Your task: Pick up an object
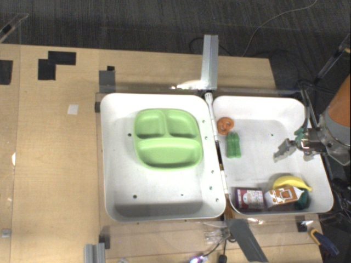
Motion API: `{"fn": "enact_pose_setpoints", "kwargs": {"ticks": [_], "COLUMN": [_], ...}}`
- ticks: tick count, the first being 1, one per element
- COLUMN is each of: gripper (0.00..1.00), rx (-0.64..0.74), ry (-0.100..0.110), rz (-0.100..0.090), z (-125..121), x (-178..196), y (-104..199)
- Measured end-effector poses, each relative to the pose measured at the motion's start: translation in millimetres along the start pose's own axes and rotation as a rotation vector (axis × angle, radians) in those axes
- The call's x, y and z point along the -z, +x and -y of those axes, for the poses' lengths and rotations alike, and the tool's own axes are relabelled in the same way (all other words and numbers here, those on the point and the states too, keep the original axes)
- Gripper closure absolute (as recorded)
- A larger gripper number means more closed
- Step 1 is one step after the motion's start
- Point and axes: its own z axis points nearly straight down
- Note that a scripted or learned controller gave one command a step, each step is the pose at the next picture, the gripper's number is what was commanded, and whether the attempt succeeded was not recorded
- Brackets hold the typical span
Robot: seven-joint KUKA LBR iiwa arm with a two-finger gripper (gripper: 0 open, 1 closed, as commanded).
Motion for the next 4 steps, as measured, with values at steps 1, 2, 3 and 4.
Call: {"fn": "enact_pose_setpoints", "kwargs": {"ticks": [1, 2, 3, 4], "gripper": [0.0, 0.0, 0.0, 0.0], "rx": [-0.138, 0.073, 0.626, 0.442], "ry": [0.0, -0.001, -0.014, -0.004], "rz": [0.0, 0.0, 0.007, 0.0], "z": [-28, -110, -90, -31], "x": [-23, -86, -126, -32], "y": [-58, 12, 41, 84]}}
